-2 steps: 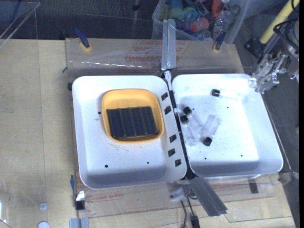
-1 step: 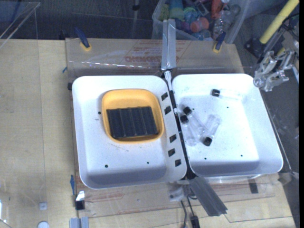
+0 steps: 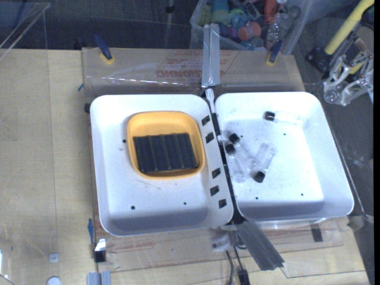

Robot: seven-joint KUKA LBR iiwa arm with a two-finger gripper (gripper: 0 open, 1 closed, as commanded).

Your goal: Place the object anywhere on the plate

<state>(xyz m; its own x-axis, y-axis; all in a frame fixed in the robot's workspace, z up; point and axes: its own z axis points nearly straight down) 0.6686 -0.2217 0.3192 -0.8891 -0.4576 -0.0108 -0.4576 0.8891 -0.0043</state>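
Gripper (image 3: 346,83) hangs at the upper right corner of the view, outside the right bin (image 3: 309,186) and above the dark floor beside the bench. It is pale and blurred there, so I cannot tell how it is set.

The objects to place are some clear plastic vials (image 3: 255,159) with black caps. They lie in the left half of the right bin, well apart from the gripper. One vial (image 3: 276,117) lies alone near the far wall of that bin. The others lie close together near the divider (image 3: 215,159), and how many they are is hard to count because the plastic is transparent against the white floor.

The plate (image 3: 164,144) is yellow, with rounded corners, and it sits in the left bin (image 3: 119,206), toward its far side. A dark ribbed rectangular insert (image 3: 165,153) covers the middle of the plate.

Between the vials and the plate stands the divider where the two bin walls meet, with a row of small dark marks on it. Behind the bins a clear tub (image 3: 249,8) holds many colourful toys, and two blue clamps (image 3: 105,52) hold a plastic sheet on the bench.
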